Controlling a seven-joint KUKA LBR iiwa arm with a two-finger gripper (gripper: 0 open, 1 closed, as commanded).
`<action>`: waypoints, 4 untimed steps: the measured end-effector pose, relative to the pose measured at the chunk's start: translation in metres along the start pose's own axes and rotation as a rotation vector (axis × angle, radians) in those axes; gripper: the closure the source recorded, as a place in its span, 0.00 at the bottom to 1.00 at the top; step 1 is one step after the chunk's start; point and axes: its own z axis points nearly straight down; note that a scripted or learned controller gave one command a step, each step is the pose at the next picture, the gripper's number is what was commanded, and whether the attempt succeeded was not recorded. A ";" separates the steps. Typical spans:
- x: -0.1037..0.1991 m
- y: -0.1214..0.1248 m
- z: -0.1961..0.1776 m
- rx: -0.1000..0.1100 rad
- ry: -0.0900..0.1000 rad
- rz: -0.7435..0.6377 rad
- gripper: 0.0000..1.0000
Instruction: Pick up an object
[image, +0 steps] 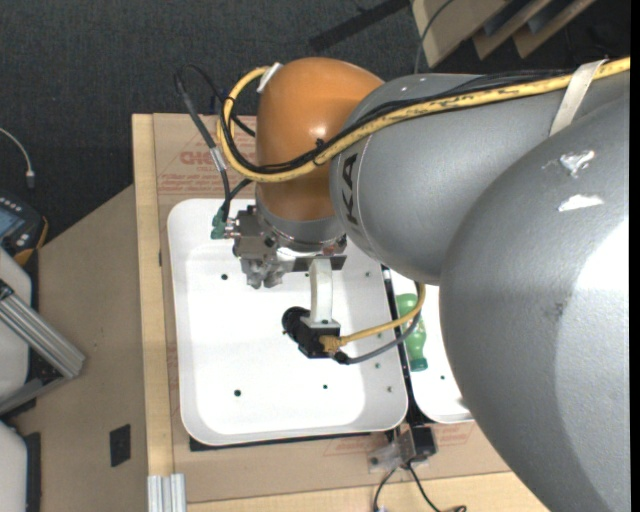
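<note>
Where the right bin (440, 402) starts, green object (411, 340) lies.

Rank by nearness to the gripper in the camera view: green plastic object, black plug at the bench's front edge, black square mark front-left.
1. Green plastic object, right of the gripper.
2. Black plug front-right and black square mark front-left: too close to call.

A dark grey speckled carpet floor (90, 60) surrounds the pale tan board bench top (150, 320). A silver aluminium rail (38, 338) slants at the left, and brown cardboard flaps (500, 25) lie far behind.
</note>
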 end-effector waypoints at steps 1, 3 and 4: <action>0.000 0.001 -0.012 -0.004 0.001 -0.001 1.00; -0.009 -0.008 0.065 0.002 -0.001 0.001 1.00; -0.009 -0.007 0.061 -0.004 0.001 0.001 0.00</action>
